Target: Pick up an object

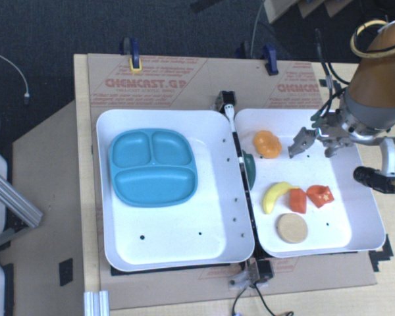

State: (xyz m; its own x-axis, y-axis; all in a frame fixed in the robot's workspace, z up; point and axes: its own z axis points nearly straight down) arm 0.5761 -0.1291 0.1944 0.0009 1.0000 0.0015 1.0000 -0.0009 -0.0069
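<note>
Left bin (118, 196): a shallow white tray, holding a blue divided plate (154, 167) with three compartments, which lies toward the bin's upper left; the rest of its floor is bare white.
Divider: the two bins meet along a dark seam with a black clip (226, 101) at its top end; a dark green object (249, 168) sits tight against this seam on the right bin's side, half hidden by the rim.
Right bin (355, 232): holds all the loose items.
Orange fruit (267, 144): upper left of this bin, just beside the green object and apart from the others.
Banana (274, 195): yellow, curved, below the orange, touching or nearly touching the red piece to its right.
Red pieces: a red block (297, 201) beside the banana, and a red pepper-like piece (321, 195) just right of it.
Tan disc (292, 229): round and flat, just below the red block.
Gripper (315, 145): above the bin's upper middle, right of the orange fruit; its two dark fingers are spread wide, with nothing between them.
Arm (375, 78): grey with an orange band, entering from the right over the bin's far corner; cables (329, 71) trail behind it.
</note>
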